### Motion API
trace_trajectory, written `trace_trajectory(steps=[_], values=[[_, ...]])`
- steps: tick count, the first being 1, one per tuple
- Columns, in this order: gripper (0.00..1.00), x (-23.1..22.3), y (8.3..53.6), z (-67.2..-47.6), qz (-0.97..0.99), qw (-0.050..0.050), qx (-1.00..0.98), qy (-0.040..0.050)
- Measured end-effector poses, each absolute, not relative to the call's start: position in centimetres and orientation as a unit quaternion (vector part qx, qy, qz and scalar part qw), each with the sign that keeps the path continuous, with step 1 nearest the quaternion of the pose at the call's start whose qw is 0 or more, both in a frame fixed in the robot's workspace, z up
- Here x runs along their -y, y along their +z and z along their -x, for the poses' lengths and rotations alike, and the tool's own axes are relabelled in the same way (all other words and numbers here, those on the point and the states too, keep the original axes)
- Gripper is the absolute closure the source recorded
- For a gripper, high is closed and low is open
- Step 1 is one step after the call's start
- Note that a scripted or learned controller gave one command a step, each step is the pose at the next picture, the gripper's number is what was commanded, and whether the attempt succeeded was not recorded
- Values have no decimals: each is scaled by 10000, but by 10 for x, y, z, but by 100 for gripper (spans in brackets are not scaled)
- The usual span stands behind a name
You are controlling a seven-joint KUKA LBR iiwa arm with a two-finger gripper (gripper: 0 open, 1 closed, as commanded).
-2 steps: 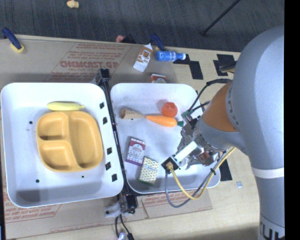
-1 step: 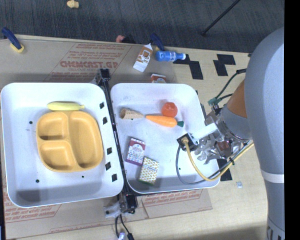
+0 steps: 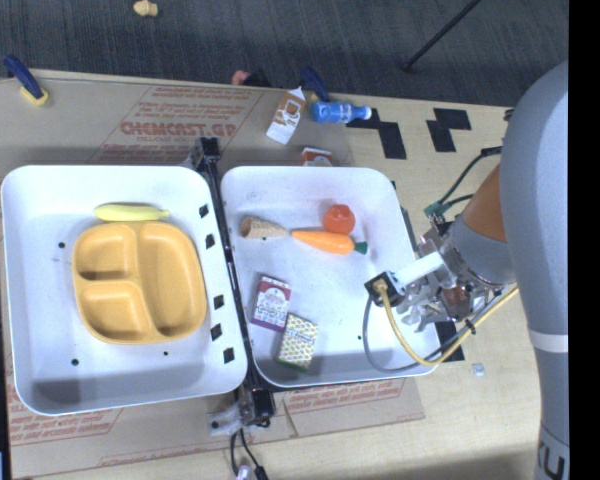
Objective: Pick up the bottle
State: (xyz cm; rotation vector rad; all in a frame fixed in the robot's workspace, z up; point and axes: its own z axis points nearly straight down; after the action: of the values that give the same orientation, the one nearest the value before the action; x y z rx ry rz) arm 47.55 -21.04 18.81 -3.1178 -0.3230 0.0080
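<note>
A small blue bottle [image 3: 338,113] lies on its side on the cardboard behind the right bin [image 3: 380,183], outside both bins. My gripper [image 3: 420,306] hangs over the right rim of the right bin, low and toward the front, far from the bottle. A yellow cable loops beneath it. Nothing is visibly held by it.
The right bin holds an ice cream cone [image 3: 264,230], a carrot [image 3: 324,241], a tomato [image 3: 340,218] and two small boxes [image 3: 272,303] [image 3: 298,341]. The left bin [image 3: 20,268] holds a yellow divided plate [image 3: 140,278] and a banana [image 3: 132,212]. A small carton [image 3: 285,116] lies left of the bottle.
</note>
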Motion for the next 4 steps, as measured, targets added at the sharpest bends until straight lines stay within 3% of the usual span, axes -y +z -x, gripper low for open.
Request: trace_trajectory(steps=[1,2,3,4], values=[[100,210,187,-475,9850,61,1725,36],[100,210,154,-476,9945,46,1050,32],[100,210,174,-476,9866,17,1632,11],[100,211,165,-476,9946,24,1041,22]])
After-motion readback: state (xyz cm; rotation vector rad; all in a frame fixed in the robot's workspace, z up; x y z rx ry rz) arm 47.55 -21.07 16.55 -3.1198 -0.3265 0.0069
